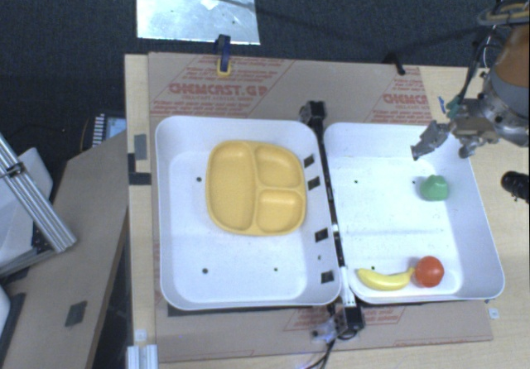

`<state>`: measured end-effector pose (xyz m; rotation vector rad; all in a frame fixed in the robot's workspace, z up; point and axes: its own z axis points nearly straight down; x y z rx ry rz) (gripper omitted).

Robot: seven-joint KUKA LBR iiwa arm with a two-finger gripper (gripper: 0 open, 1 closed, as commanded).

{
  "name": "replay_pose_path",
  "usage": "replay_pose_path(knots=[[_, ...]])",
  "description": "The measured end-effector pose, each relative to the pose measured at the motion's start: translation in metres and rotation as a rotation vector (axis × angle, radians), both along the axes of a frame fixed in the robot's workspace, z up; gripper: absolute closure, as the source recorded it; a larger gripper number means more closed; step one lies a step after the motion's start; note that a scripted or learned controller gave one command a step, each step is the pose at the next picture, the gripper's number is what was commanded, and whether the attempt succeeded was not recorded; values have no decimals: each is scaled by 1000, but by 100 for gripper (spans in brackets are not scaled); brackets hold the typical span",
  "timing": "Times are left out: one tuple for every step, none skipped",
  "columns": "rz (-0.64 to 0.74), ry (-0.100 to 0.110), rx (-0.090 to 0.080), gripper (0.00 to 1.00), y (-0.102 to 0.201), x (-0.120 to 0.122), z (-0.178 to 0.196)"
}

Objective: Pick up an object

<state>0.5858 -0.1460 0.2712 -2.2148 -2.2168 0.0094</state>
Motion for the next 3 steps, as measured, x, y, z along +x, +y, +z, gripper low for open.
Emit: replay_pose_path(knots=[[2,-11,-2,0,0,2,7],[3,-8,-1,0,11,3,-49],[0,-8,-1,0,9,-4,-93]])
